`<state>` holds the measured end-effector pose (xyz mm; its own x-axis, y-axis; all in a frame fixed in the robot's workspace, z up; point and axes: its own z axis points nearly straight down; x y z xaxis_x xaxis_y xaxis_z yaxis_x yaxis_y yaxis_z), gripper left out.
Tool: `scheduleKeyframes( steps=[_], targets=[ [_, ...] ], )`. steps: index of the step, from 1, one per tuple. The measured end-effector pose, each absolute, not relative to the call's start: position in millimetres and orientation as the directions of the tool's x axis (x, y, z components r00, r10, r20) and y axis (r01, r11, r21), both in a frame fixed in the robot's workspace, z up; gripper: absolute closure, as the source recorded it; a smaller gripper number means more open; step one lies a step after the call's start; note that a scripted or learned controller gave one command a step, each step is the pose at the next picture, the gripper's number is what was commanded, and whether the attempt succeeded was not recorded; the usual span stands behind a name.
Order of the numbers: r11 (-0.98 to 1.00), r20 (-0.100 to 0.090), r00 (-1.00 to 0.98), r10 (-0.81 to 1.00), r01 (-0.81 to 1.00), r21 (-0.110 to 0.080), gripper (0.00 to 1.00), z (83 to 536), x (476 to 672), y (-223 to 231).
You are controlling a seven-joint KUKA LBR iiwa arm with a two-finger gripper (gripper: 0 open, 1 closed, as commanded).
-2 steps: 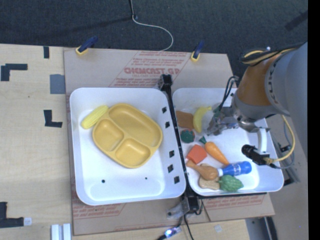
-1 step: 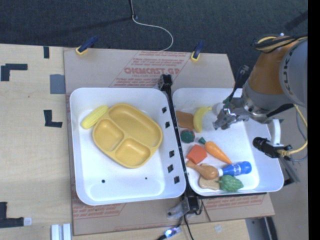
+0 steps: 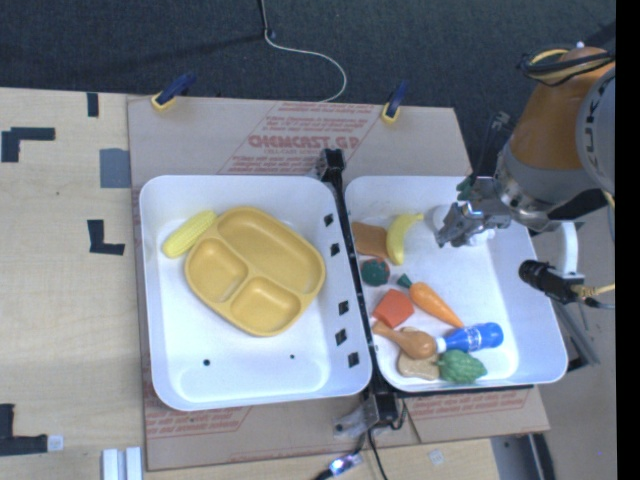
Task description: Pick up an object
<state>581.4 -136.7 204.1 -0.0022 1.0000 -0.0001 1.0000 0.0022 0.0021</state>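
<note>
A yellow tray [image 3: 254, 270] and yellow corn [image 3: 188, 234] lie in 1 white bin [image 3: 165, 368]; an orange carrot [image 3: 436, 305], blue bottle [image 3: 472, 338] and green broccoli [image 3: 461, 367] fill the other.

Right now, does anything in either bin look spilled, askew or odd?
Mostly tidy. One oddity: the corn cob lies beside the yellow tray in the left bin, touching its edge, not in a compartment. Nothing looks spilled or damaged.

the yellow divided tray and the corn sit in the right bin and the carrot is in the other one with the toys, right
Not quite. The camera view shows the yellow divided tray and the corn in the left bin, not the right. The carrot does lie in the other bin, among the toys.
</note>
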Motion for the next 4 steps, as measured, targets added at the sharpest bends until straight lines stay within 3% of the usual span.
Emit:
scheduleKeyframes(
  steps=[1,3,4],
  targets=[
    [0.002,0.000,-0.002,1.000,1.000,0.000,1.00,225.2,581.9,-136.0],
    [0.007,0.001,-0.007,1.000,1.000,0.000,1.00,220.4,652.3,-51.6],
    [0.002,0.000,-0.002,1.000,1.000,0.000,1.00,234.7,653.5,-48.4]
  ],
)
